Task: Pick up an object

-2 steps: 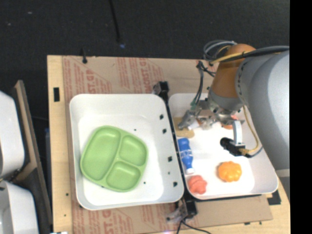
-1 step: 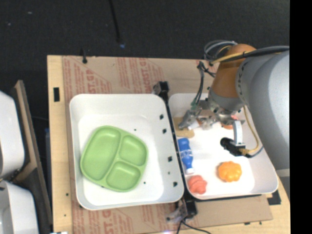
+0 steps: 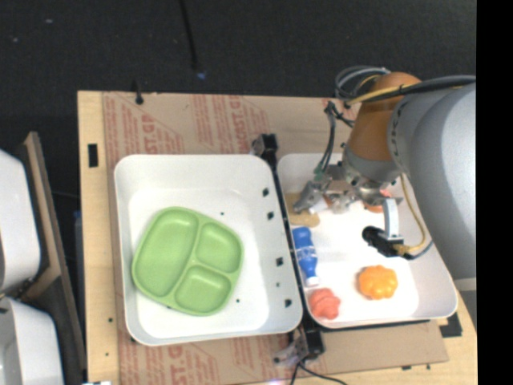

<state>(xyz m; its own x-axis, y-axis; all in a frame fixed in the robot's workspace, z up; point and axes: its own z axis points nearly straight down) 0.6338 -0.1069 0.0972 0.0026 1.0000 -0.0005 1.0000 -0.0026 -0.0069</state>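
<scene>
A: Where do the candidates lie?

B: In the right white bin point(image 3: 433, 295): a blue oblong tube point(image 3: 303, 252) along its left wall, long axis running front to back; a pink lump point(image 3: 324, 302); an orange pumpkin-shaped toy point(image 3: 377, 281).

A: And the claw point(image 3: 337, 195)?

B: At the bin's back; the tube lies just forward and left of it. Whether it is wide or narrow cannot be told.
</scene>
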